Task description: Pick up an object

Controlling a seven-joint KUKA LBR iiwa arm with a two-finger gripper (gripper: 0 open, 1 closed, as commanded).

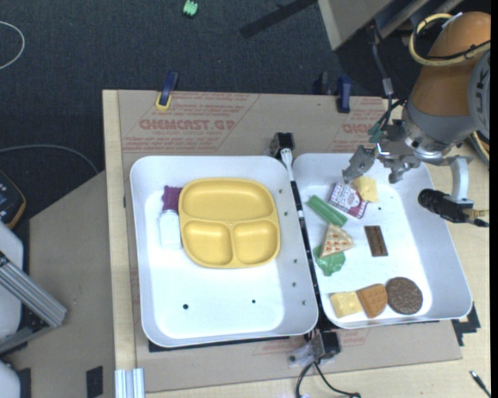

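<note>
Arm point(447, 70) reaching over right bin point(436, 233)

We see a brown flat board printed with red lettering point(233, 116) lying on dark carpet point(78, 47). On the board's far edge sit a yellow-handled clamp point(165, 93) towards the left and a blue clamp point(342, 92) towards the right. Two shallow white plastic bins point(148, 233) rest side by side on the board, a black clip point(283, 143) at their far seam. Beyond the board's far edge we find a small green scrap point(190, 8); off its left side, a silver slotted metal rail point(31, 295).
</note>
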